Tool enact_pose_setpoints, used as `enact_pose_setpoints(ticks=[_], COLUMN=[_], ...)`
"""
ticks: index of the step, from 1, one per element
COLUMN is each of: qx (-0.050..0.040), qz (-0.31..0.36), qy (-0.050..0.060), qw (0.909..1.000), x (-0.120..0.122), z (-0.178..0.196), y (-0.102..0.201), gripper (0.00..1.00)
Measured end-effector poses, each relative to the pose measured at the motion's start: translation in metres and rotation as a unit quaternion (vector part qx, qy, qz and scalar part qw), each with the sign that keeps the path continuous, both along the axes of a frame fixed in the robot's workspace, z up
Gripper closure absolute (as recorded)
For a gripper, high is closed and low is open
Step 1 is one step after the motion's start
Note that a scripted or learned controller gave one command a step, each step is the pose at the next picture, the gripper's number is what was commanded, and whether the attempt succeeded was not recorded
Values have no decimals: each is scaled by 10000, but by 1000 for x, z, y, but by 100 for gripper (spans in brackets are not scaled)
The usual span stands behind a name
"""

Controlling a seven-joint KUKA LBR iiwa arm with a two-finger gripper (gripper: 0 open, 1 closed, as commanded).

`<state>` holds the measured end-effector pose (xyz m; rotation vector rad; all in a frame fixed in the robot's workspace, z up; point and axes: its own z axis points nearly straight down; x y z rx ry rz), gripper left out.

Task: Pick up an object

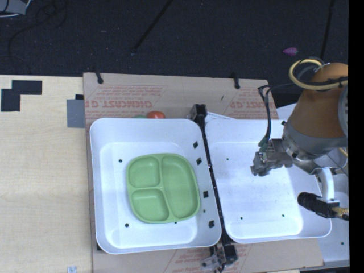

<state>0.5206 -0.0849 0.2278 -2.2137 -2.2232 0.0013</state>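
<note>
The gripper hangs above the right bin. Its opening I cannot tell. The green plate lies in the left bin.

We see two shallow white bins side by side on a cardboard sheet printed with red lettering: the left bin and the right bin. A small orange-red thing peeks from behind the left bin's far rim.
</note>
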Motion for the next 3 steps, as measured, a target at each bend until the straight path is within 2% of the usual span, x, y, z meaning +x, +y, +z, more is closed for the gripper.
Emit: enact_pose_setpoints(ticks=[1, 2, 3], qx=[2, -1, -5], qz=[-2, 5, -5], qy=[8, 1, 9], qw=[10000, 10000, 10000], x=[-15, -12, -21], z=[0, 8, -1], y=[53, 105, 151], gripper=[100, 100, 100])
